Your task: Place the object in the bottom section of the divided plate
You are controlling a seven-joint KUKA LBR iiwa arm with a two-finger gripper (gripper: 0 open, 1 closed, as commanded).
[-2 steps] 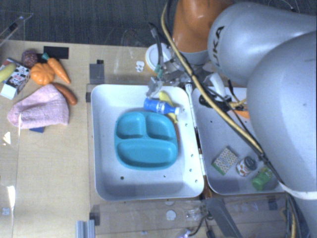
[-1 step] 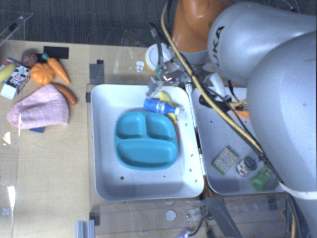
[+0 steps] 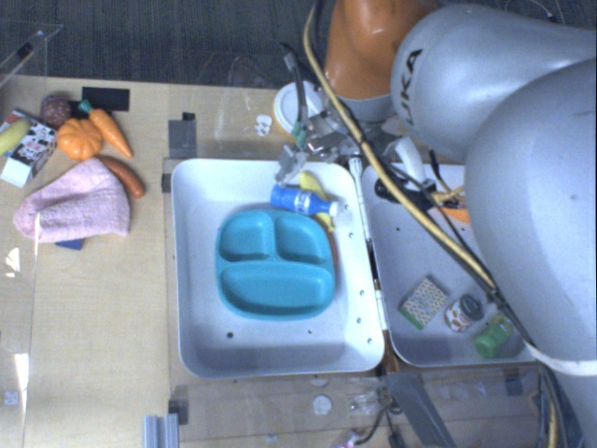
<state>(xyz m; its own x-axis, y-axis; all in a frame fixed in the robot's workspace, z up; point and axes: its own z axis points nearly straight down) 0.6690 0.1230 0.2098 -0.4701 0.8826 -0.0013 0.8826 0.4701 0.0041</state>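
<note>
A blue divided plate (image 3: 275, 264) lies in the left white bin (image 3: 201, 343), its wide section toward the near edge. Just beyond the plate's far right rim lies a small blue bottle (image 3: 300, 200) with a yellow piece beside it (image 3: 312, 184). My gripper (image 3: 291, 163) hangs at the bin's far edge, right above the bottle. The grey arm and its cables cover the wrist, and the fingertips are too small and dark to read.
The right bin (image 3: 410, 348) holds a checkered pad (image 3: 424, 301), a small can (image 3: 462, 313) and a green item (image 3: 492, 336). On the bench at the left are a pink cloth (image 3: 75, 203), an orange pumpkin (image 3: 78, 138), a carrot (image 3: 112, 129) and a sausage (image 3: 126, 175).
</note>
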